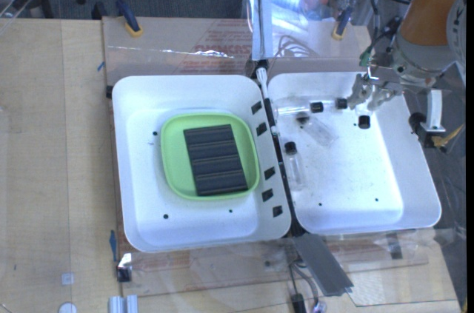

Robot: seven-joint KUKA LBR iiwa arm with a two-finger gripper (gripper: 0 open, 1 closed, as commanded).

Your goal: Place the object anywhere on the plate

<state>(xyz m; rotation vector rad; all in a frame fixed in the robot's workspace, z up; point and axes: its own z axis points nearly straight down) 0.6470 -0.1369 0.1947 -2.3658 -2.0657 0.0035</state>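
A dark grey ribbed rectangular object [215, 160] lies flat in the middle of the light green square plate [172, 149], which sits in the left white bin [133, 156]. The gripper [364, 98] hangs over the far right part of the right bin [385, 178], well away from the plate and the object. Nothing shows in its grasp. The arm's grey wrist and orange band [437, 1] rise at the upper right.
Small clear items with black caps [292, 160] lie near the left wall of the right bin. A black-clipped divider [266, 149] separates the bins. Clutter and a shiny sheet [296, 8] stand behind the bins.
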